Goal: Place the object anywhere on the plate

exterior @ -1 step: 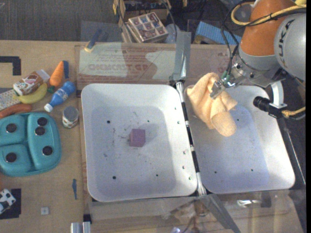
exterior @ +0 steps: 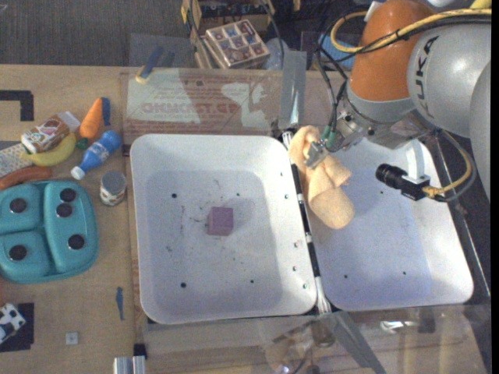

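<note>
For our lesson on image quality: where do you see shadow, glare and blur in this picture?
Camera view: soft shadow pools in the left bin around the purple block; the bin rims look washed out by bright light; the tan object near the hand is slightly blurred.

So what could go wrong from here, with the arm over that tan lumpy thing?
1. The tan, soft-looking lump lies against the left rim of the right-hand white bin, with the hand over its upper end. I cannot tell if it is gripped, so it may slip or catch on that rim.
2. The teal sectioned plate sits outside the bins, far left, beside a small grey can. A long carry could drop the lump or bump the can.
</note>
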Motion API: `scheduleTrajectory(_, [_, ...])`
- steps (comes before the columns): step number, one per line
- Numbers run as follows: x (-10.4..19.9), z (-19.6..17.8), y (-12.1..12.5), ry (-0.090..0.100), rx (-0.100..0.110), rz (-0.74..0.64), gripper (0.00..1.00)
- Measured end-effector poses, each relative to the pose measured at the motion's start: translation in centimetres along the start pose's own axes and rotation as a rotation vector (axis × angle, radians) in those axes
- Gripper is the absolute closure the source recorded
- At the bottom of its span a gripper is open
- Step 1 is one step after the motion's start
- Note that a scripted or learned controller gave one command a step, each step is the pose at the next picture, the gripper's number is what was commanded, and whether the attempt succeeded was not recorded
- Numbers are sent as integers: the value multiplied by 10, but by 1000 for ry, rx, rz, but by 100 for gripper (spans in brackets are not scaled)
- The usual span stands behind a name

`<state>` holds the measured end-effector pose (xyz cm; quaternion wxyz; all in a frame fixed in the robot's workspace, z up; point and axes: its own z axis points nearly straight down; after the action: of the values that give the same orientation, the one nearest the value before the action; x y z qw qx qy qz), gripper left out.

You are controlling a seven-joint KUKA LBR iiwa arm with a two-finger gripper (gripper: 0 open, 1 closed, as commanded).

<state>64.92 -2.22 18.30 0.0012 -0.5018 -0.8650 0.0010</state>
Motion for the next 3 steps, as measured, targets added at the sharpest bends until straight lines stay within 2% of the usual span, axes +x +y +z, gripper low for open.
scheduleTrajectory(1, [66, -35, 5, 0, 0, 32, 100])
scheduleTrajectory(2, [-24, -103, -82, -3, -3, 63, 100])
scheduleTrajectory(3, [37, -42, -28, 0, 1, 75, 100])
